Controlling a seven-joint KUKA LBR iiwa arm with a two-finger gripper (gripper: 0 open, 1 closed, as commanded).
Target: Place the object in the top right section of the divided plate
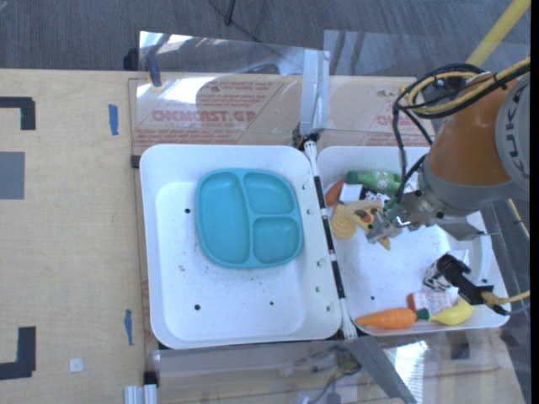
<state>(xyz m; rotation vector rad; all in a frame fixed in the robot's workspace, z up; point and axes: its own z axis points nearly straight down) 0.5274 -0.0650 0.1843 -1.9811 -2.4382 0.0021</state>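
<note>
The arm reaches over the right bin. In the left bin the blue plate lies near the far right corner. A carrot and a banana lie along the right bin's near edge. The gripper hangs by the far left corner among small toys; whether it is wide, narrow or holding anything, I cannot tell.

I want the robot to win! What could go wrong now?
The gripper is down among crowded toys in the right bin, so it might grab the wrong one or nothing. The teal plate sits in the other bin; a loosely held toy could drop crossing the wall between them.
</note>
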